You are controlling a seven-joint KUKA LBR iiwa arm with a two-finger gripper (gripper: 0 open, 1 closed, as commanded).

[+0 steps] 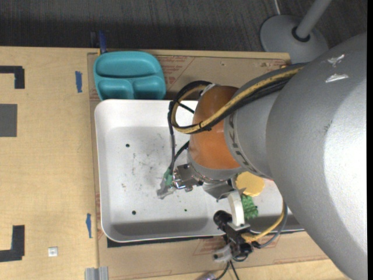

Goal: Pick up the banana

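Fingers (pixel 165 186) of the gripper (pixel 167 185) sit low over the floor of the white bin (pixel 116 156), set narrow, with nothing visible between them. To their right, past the wrist hardware, a pale yellow rounded object (pixel 252 184), possibly the banana, lies beside a green item (pixel 249 207). Behind the fingers, beyond the bin's far rim, stands a teal tray (pixel 129 74).

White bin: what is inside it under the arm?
Inside the bin, the gripper hangs over the bare, scuffed floor. A yellow piece and a green thing peek out beneath the arm. The arm covers the rest, so I cannot confirm the banana.
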